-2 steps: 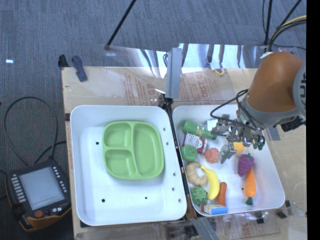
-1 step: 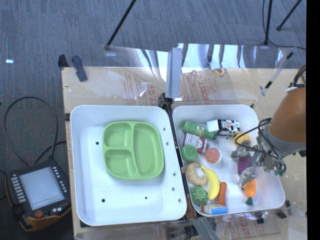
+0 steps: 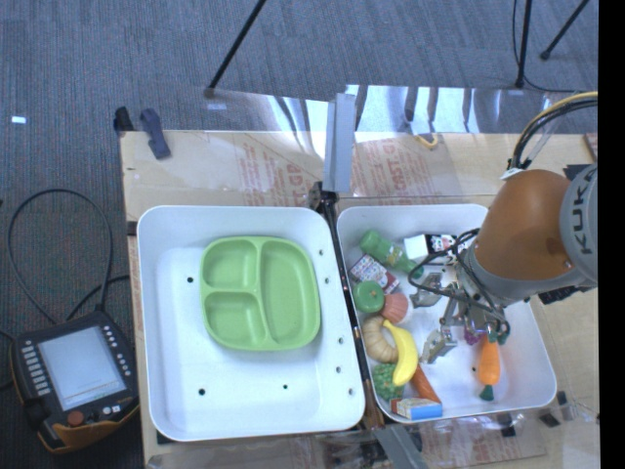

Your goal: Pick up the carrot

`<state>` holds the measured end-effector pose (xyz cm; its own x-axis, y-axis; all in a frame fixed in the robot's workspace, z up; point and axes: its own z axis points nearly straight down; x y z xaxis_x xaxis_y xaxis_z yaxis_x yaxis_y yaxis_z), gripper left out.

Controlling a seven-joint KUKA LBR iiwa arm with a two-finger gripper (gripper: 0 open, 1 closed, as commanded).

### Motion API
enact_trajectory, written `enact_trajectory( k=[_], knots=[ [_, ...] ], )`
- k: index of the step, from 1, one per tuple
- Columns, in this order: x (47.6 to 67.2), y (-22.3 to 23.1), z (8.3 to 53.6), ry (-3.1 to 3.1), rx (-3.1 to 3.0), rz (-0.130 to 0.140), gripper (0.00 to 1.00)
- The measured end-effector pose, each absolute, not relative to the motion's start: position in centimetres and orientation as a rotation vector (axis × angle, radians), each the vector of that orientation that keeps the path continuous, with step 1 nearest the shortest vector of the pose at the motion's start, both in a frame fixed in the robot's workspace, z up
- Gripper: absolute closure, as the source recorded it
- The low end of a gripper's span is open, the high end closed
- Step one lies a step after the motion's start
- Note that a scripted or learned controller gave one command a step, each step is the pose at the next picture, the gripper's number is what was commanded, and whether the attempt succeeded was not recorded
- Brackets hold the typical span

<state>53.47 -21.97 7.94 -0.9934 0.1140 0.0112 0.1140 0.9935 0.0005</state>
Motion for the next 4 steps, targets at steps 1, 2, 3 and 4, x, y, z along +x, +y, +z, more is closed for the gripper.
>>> enact_trajectory(
  k=[1, 2, 3, 4],
  knots=[
    [54.1, -13.3, 8.7, -3.137, -0.124, -0.004, 0.0],
    [47.7, -21.3, 8.7, -3.139, -0.1, -0.003, 1.0],
    [47.8, -21.2, 9.7, -3.14, -0.095, -0.005, 1.0],
    [47.9, -21.1, 19.9, -3.147, 0.067, 0.001, 1.0]
  ],
)
